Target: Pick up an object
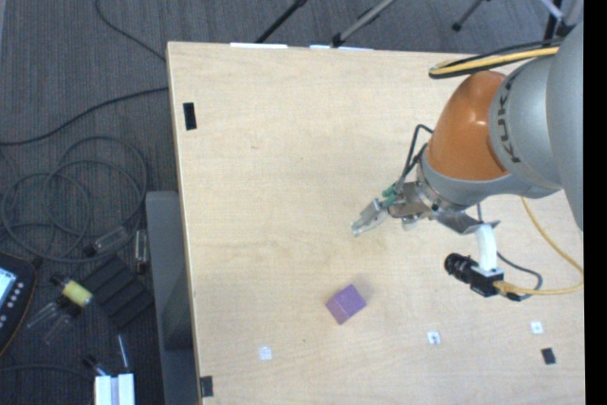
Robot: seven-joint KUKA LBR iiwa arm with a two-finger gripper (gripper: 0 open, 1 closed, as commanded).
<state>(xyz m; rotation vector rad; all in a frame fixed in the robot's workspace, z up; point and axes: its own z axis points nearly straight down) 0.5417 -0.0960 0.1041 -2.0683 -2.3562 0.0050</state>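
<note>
Your gripper (370,221) hangs over the middle of the wooden bench top (266,175), reaching in from the right under the orange band of the arm (493,142). The purple block (346,303) — the only loose thing on the board worth going for — lies below and a little left of the fingertips in the camera view, that is, nearer the front edge of the bench, and well apart from them.

That offset is what the next move turns on: you would need to carry the gripper toward the front edge and slightly left before going down. The block sits turned on the board, corners pointing along the bench edges (so its flat sides run diagonally), and it looks about as wide as it is long — no long axis to favour.

How far the gripper is open you cannot tell from here; nothing is seen in its grasp.
</note>
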